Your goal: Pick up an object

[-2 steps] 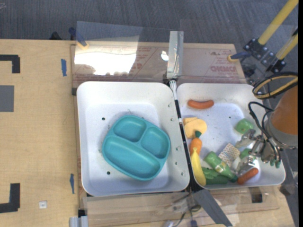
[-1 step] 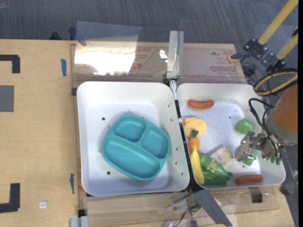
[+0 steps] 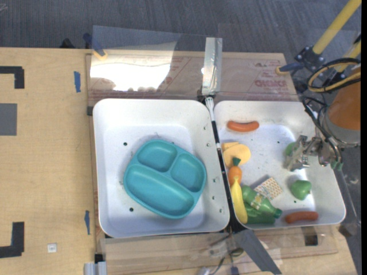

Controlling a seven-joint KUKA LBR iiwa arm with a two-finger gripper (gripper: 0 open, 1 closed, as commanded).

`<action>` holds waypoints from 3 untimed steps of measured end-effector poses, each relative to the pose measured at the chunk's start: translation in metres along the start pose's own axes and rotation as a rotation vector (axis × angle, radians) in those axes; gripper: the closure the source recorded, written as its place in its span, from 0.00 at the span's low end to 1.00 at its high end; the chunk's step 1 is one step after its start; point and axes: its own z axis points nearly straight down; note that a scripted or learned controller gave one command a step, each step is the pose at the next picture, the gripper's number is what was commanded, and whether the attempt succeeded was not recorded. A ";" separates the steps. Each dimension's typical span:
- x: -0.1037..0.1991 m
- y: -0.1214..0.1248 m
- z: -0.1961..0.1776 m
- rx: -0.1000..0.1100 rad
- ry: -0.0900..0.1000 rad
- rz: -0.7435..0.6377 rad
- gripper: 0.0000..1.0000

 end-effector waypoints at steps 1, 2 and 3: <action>-0.075 0.018 0.002 -0.002 0.000 -0.282 1.00; -0.078 0.019 -0.012 -0.002 -0.012 -0.280 1.00; -0.070 0.015 -0.212 0.002 -0.010 -0.516 1.00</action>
